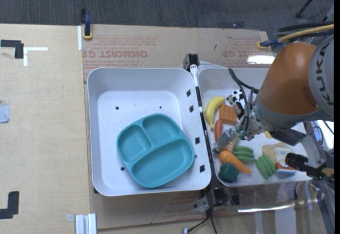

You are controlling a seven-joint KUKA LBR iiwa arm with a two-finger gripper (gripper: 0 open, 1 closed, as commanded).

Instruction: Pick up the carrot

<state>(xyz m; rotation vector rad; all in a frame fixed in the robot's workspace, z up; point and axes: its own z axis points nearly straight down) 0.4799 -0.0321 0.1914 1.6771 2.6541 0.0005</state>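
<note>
In the right bin (208, 121), near its front-left corner, we find the carrot (235, 160) lying with its thick end toward ten o'clock and its tip toward four o'clock. The gripper (229, 138) hangs just above it, at about eleven o'clock from the carrot's middle. We cannot tell whether the claw is open or closed; the metal tip is too small and too crowded by toys to read, and nothing shows clearly between it.

To do this step well, we judge we should centre the claw over the carrot's thick half and turn the wrist so the closing line crosses the carrot's long axis, then come straight down.

Room is tight. A dark green piece (229, 173) touches the carrot at six o'clock, green pea pods (244, 152) lie just beside it at two o'clock, and a banana (213, 109) and a waffle-like toy (228, 115) sit at twelve. The bin's left wall is close at nine o'clock, so we would keep the descent vertical. The left bin (101, 121), holding a teal divided plate (155, 149), has open floor around the plate.
</note>
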